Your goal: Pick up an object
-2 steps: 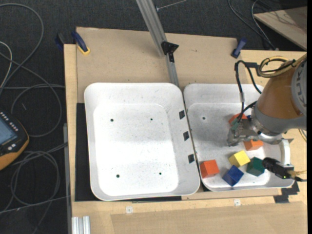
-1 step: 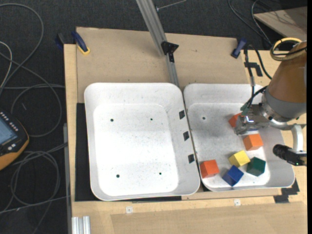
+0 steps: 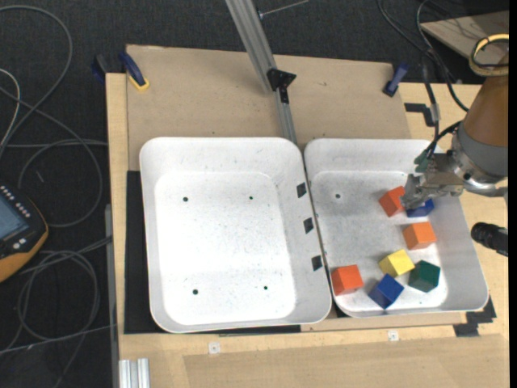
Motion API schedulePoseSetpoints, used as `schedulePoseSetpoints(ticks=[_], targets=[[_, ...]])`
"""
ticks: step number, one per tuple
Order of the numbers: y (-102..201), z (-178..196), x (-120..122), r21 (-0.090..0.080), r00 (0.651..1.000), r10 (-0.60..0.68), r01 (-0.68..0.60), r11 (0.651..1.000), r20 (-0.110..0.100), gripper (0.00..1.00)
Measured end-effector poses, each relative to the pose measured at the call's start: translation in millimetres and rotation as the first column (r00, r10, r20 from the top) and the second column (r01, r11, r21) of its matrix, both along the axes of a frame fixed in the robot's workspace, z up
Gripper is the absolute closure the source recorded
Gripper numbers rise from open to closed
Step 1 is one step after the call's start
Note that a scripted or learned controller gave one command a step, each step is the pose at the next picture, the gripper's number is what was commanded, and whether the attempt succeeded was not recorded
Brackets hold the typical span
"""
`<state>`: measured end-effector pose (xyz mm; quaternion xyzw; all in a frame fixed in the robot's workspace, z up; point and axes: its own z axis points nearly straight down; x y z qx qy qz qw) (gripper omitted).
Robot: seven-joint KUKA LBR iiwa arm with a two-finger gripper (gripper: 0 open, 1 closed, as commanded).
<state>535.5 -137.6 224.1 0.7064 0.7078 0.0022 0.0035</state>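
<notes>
My gripper [image 3: 414,201] reaches into the right bin [image 3: 355,168] from the right, low over two blocks near the bin's upper right. An orange block [image 3: 391,202] lies just left of the gripper, and a blue block [image 3: 420,209] peeks out right beneath it. Further down lie another orange block [image 3: 419,234], a yellow block [image 3: 397,262], a dark green block [image 3: 424,276], a blue block [image 3: 386,290] and an orange block [image 3: 347,278]. The arm's body hides the gripper's tips.
The left bin [image 3: 222,233] sits beside the right one, with black clips [image 3: 308,225] along their shared edge. A metal pole [image 3: 254,35] slants across the back of the bench. Cables and a handheld device [image 3: 16,229] lie on the floor at the left.
</notes>
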Motion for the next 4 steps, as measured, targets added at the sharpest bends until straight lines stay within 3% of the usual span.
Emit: schedulePoseSetpoints(ticks=[1,4], targets=[[61.9,0.9,-12.4,0.005,1.000,0.005,-0.005,1.000,-0.009,1.00],[212.1,-10.2,-30.4,0.005,1.000,0.004,-0.004,1.000,-0.009,1.00]])
